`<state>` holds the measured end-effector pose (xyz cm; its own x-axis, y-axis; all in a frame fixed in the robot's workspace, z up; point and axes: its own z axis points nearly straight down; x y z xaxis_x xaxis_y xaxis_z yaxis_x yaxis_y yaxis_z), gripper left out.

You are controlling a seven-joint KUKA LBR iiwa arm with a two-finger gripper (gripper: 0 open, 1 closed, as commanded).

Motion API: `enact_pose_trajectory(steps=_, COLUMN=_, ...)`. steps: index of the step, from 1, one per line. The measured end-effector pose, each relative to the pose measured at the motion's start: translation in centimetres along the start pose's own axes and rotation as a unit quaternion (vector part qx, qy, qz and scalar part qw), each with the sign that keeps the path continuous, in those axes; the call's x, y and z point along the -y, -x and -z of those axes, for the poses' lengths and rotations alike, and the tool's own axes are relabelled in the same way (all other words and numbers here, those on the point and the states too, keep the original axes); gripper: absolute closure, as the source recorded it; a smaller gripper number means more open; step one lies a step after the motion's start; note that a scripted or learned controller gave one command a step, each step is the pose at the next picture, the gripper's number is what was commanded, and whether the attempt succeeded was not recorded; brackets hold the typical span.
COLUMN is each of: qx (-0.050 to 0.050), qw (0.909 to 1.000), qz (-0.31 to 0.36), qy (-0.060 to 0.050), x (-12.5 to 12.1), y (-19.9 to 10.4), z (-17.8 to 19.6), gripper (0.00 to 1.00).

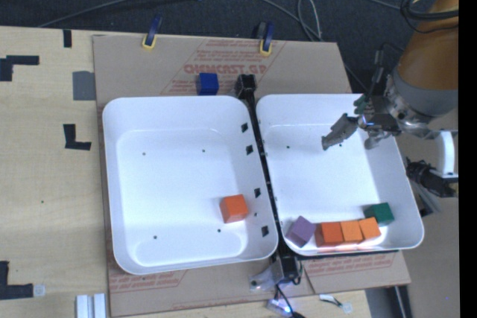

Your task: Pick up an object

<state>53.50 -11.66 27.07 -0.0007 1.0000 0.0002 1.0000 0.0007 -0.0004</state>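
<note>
Cardboard-covered table (313, 56) carrying two bins; claw (344, 132) hovering over right bin (406, 182), finger state unclear. Aiming squarely down over purple block (300, 230) looks best.

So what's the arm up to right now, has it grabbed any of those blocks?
Gripper above right bin, nothing between its fingers. Blocks untouched: purple block, orange blocks, green block along near wall. Path unobstructed.

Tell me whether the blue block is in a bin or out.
Out. The blue block sits on the cardboard sheet behind the left bin's far rim.
</note>
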Motion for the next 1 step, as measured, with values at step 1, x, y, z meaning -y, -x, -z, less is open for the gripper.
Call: enact_pose_trajectory(steps=1, qx=0.0, qw=1.0, qz=0.0, qy=0.0, x=0.0, y=0.0, z=0.0, gripper=0.0)
